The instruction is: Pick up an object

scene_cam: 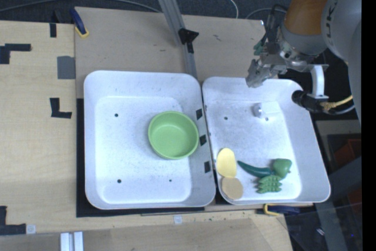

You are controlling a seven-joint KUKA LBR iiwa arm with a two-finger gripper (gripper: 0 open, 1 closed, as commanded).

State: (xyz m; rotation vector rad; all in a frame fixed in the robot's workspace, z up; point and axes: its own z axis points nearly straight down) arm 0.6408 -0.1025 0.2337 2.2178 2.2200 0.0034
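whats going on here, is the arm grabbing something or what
A grey robot arm with an orange band reaches in from the right. Its gripper hovers over the far edge of the right bin, with nothing between its fingers. The pickable things lie at that bin's near end: a yellow piece, a tan round piece and green toy vegetables. A green bowl sits in the left bin. Nothing has been picked up yet.

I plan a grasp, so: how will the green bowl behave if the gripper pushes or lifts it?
The bowl looks like thin plastic, so probably light and stiff. It sits upright on the left bin's smooth floor, so a push would likely slide it, not tip it.
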